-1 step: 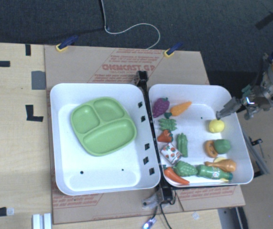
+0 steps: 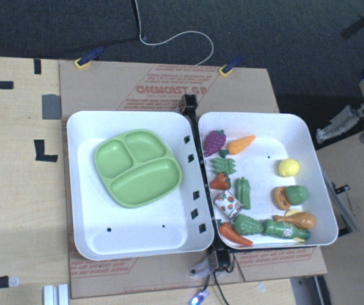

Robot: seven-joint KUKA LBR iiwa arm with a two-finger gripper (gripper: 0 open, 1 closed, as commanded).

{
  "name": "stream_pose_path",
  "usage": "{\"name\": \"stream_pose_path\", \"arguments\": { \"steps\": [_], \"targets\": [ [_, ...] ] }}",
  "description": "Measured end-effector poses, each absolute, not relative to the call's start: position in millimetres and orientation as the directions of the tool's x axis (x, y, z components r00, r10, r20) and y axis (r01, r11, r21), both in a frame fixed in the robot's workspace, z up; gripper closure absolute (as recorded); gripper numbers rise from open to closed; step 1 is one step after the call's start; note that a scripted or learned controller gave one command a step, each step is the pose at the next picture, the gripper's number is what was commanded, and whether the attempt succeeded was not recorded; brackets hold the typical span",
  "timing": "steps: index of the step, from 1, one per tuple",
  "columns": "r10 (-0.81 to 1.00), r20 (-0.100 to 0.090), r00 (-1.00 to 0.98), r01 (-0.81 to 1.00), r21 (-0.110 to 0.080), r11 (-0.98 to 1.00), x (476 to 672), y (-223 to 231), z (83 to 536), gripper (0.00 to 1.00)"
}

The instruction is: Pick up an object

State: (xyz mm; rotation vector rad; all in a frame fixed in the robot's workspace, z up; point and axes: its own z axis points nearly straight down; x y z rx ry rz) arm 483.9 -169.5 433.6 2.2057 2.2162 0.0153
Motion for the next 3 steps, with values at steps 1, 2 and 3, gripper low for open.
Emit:
{"name": "stream_pose_path", "arguments": {
  "steps": [1,2,3],
  "targets": [
    [1.000,-0.002,-0.003,1.000,0.001,0.003,485.0,-170.5,433.4,1.00],
    [1.000,-0.003,-0.004,1.000,0.000,0.004,485.5,-170.0,443.1,1.00],
    [1.000,-0.004,-0.005,1.000,0.000,0.005,486.0,-169.9,452.9,1.00]
  ]
}}
